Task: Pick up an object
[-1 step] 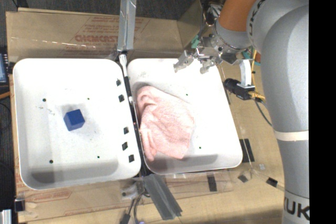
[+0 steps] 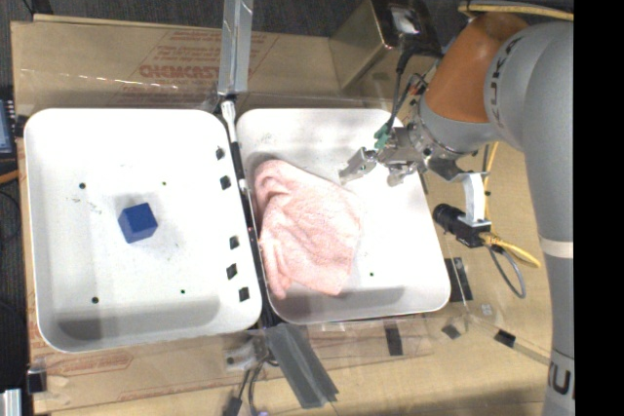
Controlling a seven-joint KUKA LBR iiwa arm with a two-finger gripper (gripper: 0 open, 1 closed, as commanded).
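While the end effector (image 2: 363, 165) hangs over the right bin (image 2: 409, 283) with nothing between its fingers, how far they stand apart I cannot tell. A pink cloth (image 2: 304, 227) lies crumpled in that bin; a blue cube (image 2: 138, 221) sits in the left bin (image 2: 58, 127).

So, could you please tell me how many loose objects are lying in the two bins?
2: a blue cube in the left bin, a pink cloth in the right; it may hide others.
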